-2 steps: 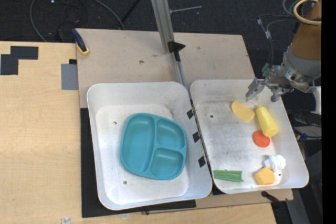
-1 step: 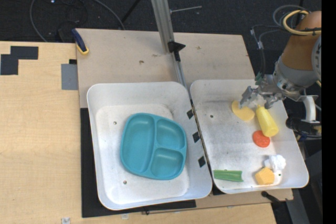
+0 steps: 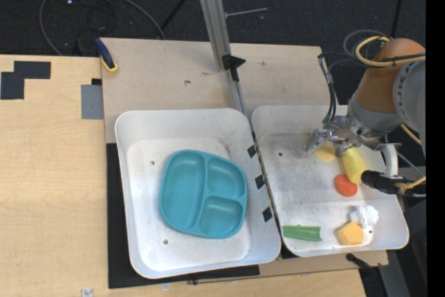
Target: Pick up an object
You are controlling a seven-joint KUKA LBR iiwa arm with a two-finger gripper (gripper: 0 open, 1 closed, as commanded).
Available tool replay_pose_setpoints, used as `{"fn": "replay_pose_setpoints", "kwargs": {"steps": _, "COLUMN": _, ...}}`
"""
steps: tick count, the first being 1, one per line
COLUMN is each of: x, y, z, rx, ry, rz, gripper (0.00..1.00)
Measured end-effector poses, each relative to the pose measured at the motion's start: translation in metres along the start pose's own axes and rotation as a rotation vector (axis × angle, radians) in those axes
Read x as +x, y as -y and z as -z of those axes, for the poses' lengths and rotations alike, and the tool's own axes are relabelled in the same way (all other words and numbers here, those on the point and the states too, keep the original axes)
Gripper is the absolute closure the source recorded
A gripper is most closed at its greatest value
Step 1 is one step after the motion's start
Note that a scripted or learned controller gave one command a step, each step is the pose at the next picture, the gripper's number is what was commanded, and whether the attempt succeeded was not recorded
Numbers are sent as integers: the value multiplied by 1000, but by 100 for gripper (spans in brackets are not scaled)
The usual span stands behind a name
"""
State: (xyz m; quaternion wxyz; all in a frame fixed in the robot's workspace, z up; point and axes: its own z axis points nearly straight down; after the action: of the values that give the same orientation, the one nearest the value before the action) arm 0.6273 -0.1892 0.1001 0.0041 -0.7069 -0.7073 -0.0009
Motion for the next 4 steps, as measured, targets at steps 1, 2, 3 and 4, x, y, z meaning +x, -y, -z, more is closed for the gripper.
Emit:
{"fn": "replay_pose_setpoints", "kwargs": {"steps": 1, "x": 2, "y": -3, "z": -8, "rx": -9, "ry": 2, "rz": 3, "gripper": 0}}
{"fn": "replay_pose_setpoints", "kwargs": {"steps": 2, "x": 1, "y": -4, "z": 4, "rx": -13, "ry": 5, "rz": 3, "gripper": 100}}
{"fn": "replay_pose_setpoints", "kwargs": {"steps": 3, "x": 1, "y": -1, "z": 67, "rx": -7, "ry": 8, "rz": 1, "gripper": 100}}
{"fn": "replay_pose_setpoints", "kwargs": {"steps": 4, "x": 0, "y": -2, "z": 121, "rx": -8, "ry": 8, "rz": 2, "gripper": 100}}
